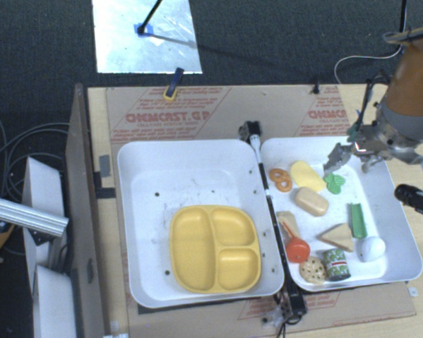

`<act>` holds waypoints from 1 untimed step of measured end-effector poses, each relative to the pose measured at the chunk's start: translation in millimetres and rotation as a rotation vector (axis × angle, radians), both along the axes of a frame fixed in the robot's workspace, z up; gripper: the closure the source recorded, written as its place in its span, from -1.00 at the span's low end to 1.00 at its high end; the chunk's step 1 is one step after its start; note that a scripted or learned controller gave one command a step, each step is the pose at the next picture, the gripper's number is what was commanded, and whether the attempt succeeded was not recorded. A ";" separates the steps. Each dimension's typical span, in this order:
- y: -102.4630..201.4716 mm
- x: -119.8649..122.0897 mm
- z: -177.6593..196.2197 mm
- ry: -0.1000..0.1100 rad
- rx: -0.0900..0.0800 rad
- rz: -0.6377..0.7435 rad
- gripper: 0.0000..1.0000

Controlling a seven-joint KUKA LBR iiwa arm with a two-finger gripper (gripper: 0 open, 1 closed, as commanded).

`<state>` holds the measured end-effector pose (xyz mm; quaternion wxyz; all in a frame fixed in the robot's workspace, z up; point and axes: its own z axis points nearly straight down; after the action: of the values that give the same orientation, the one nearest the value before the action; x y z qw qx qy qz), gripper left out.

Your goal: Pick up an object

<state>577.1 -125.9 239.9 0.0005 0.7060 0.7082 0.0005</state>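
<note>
My gripper [354, 159] hangs over the far part of the right bin [405, 222], its two fingers spread apart with nothing between them. Its left fingertip [335, 158] sits just above a small green toy [335, 184]. Beside that lie a yellow piece [307, 174], a pretzel [280, 179] and a tan bread roll [312, 202]. Nearer the front are a green stick [356, 221], a white ball [372, 248], a sandwich wedge [337, 236], a small can [337, 264], a cookie [312, 270] and a red tomato [298, 250].
The left bin [152, 182] holds a yellow divided plate [216, 248]. A black divider [266, 190] runs between the bins. The arm's grey and orange body [409, 98] looms over the right bin's far right corner. Cables lie on the floor at left.
</note>
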 end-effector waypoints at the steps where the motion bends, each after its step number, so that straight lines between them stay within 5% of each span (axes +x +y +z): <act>1: 30.9 41.9 -100.2 0.003 0.001 0.004 -1.00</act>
<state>619.0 -95.1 139.7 -0.0011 0.7044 0.7098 -0.0001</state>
